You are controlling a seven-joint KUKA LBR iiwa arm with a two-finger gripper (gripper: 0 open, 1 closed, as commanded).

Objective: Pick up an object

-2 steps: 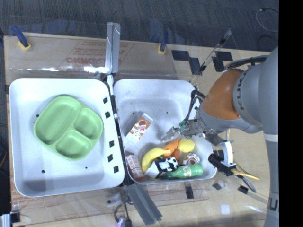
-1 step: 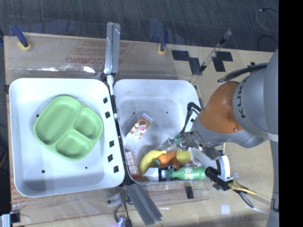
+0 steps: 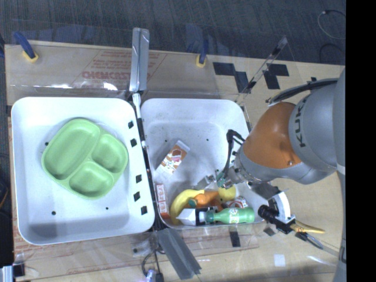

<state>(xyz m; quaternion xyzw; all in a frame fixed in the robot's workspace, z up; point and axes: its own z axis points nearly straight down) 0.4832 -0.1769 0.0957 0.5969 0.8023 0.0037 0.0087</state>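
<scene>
- Far left, the left bin (image 3: 23, 157) holds one thing: a pale green divided plate (image 3: 86, 156), lying flat at its centre. It looks like light, stiff moulded plastic, broad and shallow; only its raised rim offers a pinch, so I judge it a poor candidate.
- Next, in the right bin (image 3: 194, 113), a small orange-and-white packet (image 3: 173, 158) lies flat and alone, near the bin's middle towards nine o'clock. I judge it light and thin, probably flexible, hard to get under; its edges would be the place to nip it.
- The rest is heaped at the bin's six o'clock wall: a yellow banana (image 3: 183, 200), an orange piece (image 3: 207, 198) touching it, and a green bottle (image 3: 229, 216) lying on its side along the wall with its dark cap pointing to nine o'clock.
- The banana looks curved and smooth; across its middle is the natural hold. The bottle looks rigid, round and slick, likely to roll; I would grip across its body, not the neck. Everything touches, so a neighbour may come up or get shoved.
- A small yellow item (image 3: 228, 191) sits at the heap's twelve o'clock edge, right by the tool.
- At right, the gripper (image 3: 225, 180) hangs low at the bin's four o'clock side, over the heap. The wrist hides the jaws, so I cannot tell if they are spread or closed, and I see nothing held.
- The bins rest on a pale wooden surface (image 3: 176, 69).
</scene>
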